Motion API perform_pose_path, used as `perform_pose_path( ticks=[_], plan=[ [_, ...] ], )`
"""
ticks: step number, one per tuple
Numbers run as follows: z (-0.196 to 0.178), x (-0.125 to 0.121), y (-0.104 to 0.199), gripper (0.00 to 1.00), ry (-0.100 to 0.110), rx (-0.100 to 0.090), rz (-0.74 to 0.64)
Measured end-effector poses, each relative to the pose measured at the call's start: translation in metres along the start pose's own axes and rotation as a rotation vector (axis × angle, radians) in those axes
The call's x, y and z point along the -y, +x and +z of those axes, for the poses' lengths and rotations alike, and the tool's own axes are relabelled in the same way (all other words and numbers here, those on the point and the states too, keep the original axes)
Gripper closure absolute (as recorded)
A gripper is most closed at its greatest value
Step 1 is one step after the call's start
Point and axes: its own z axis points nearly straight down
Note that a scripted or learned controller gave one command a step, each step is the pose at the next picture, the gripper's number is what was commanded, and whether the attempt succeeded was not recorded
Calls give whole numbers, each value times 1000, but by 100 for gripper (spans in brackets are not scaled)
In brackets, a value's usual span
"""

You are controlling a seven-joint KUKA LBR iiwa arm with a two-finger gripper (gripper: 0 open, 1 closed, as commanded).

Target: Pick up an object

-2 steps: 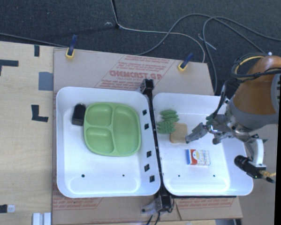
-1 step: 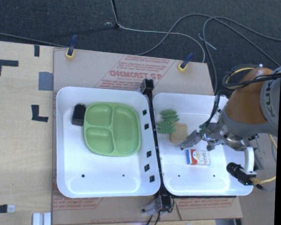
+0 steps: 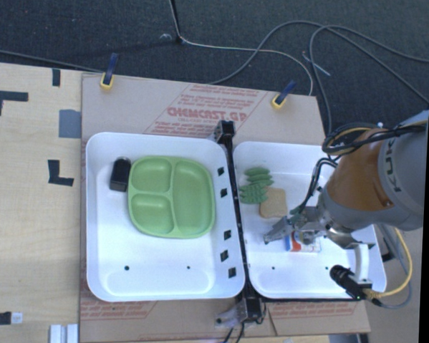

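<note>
Your nearest candidates sit in the right bin (image 3: 280, 282). A tan block (image 3: 274, 203), sponge-like, lies near that bin's middle, just left of the gripper (image 3: 279, 231). Touching the block's upper left is a green ridged item (image 3: 256, 184), leaf- or comb-shaped; you cannot make out its exact form. Below the wrist a small red and blue thing (image 3: 294, 244) shows through clear casing, half covered by the arm, so its outline is hard to read.

The gripper hangs low over the right bin, metal fingers (image 3: 273, 234) pointing left toward the divider. You cannot tell whether they are apart or together; they blur into one grey wedge. Nothing shows between them.

The arm (image 3: 375, 179) covers the right bin's far side, and whatever lies under it is hidden from you. Its orange band (image 3: 357, 178) sits above the wrist, with cables looping beside it.

In the left bin (image 3: 151, 279) you have a green divided plate (image 3: 171, 196), three compartments, lying flat in the upper middle. A small black block (image 3: 120, 174) touches the plate's left edge.

Both bins rest on a cardboard sheet (image 3: 203, 106), clipped at the top by two yellow clamps (image 3: 107, 80), on the pale wooden surface (image 3: 26, 215). Black clips (image 3: 227, 236) run down the seam between the bins. Loose cables (image 3: 279, 41) cross the dark floor beyond.
</note>
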Motion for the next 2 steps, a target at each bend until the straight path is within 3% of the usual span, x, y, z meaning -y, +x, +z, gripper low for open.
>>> perform_pose_path(
  ticks=[1, 2],
  plan=[
    [-13, -1, 1, 100, -3, -1, -2],
    [-59, 1, 10, 100, -10, 1, -2]
  ],
)
